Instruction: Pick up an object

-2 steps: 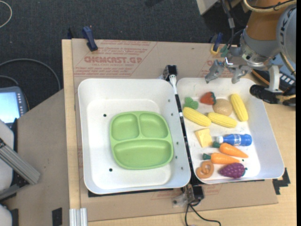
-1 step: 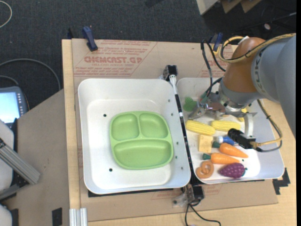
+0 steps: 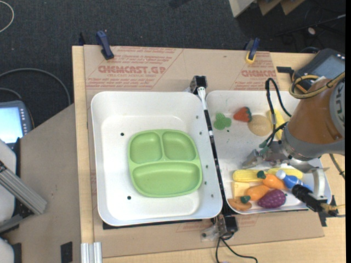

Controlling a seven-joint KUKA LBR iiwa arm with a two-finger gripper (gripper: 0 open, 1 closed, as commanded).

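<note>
Reaching in from the right, the arm [image 3: 315,119] is held low over the right bin [image 3: 233,100], evidently so that the gripper [image 3: 269,158] is brought down among the toy foods. How far the gripper is open cannot be told, and nothing is seen in its hold. The likeliest object, a toy corn cob [image 3: 248,175], lies just below the gripper, touching a toy carrot [image 3: 258,192] and near purple grapes [image 3: 272,199]. A green divided plate [image 3: 163,163] is kept in the left bin [image 3: 104,125].
</note>
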